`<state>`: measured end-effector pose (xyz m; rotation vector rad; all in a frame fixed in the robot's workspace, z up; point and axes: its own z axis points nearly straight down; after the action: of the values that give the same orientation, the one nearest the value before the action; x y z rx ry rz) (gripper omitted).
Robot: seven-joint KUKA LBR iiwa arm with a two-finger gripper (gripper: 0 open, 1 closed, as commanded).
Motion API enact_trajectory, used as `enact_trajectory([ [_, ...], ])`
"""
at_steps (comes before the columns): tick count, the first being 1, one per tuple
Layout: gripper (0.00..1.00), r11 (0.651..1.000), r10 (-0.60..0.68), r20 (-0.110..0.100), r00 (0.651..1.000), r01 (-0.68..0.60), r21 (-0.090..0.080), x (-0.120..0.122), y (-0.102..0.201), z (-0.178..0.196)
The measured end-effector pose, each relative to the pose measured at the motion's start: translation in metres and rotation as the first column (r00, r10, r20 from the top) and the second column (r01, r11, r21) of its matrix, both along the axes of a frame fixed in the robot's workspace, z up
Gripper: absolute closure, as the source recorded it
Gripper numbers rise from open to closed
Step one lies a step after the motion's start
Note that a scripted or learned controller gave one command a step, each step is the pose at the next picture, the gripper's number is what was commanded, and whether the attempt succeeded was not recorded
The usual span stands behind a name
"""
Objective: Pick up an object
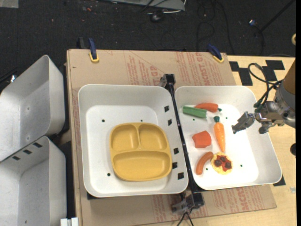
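The right bin (263, 171) holds several toy foods: a green piece (194, 111), an orange-red piece (207, 107) just behind it, a carrot (219, 135), a red block (202, 139), a sausage (203, 162) and a yellow disc with red topping (222, 163). My gripper (253, 125) hangs over the right side of this bin, to the right of the carrot and apart from it. It is open, with nothing between its dark fingers (243, 122).
A yellow divided plate (140, 151) lies in the left bin (94, 126). Two more white bins (28, 107) stand off the bench at the far left. Bare floor shows in the right bin's right half, under the gripper.
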<state>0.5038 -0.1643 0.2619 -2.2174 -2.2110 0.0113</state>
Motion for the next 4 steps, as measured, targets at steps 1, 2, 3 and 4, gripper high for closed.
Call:
enact_trajectory([
  [1,0.0,1.0,0.003,0.011,1.0,-0.003,-0.002,0.002,0.0,0.006],
  [2,0.0,1.0,0.001,0.009,1.0,-0.001,-0.002,0.009,-0.006,-0.044],
  [3,0.0,1.0,0.001,0.007,1.0,-0.001,-0.001,-0.001,-0.007,-0.093],
  [4,0.0,1.0,0.002,0.008,1.0,-0.002,0.0,0.002,0.003,-0.152],
])
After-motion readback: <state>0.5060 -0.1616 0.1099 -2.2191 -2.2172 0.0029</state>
